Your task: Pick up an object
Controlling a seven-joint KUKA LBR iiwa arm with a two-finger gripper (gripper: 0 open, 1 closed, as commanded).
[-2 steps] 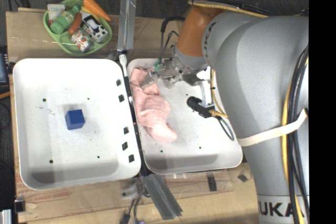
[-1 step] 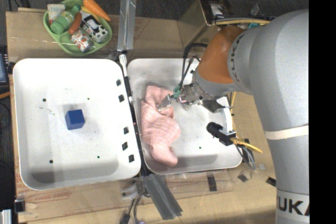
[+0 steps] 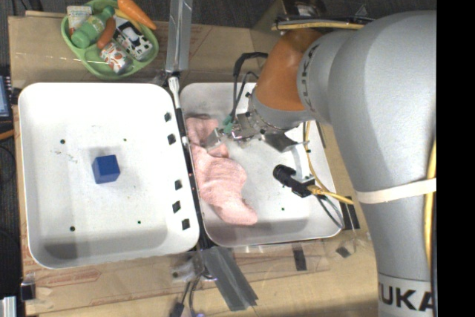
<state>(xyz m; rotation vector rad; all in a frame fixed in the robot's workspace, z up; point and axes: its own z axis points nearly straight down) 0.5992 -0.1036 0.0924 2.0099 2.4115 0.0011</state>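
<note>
Grey arm (image 3: 386,130) looms over the right bin (image 3: 260,230), its gripper (image 3: 220,139) down at the pink cloth (image 3: 219,178) along the bin's left side; finger state cannot be told; a blue cube (image 3: 106,168) sits in the left bin (image 3: 44,159)

Fingertips of the gripper (image 3: 220,136) too small and dark to tell apart above the pink cloth (image 3: 221,178). Far right wall of the right bin (image 3: 260,232) hidden under the grey arm (image 3: 371,108). Toys in the green bowl (image 3: 110,37) beyond that bin too small to name.
</note>
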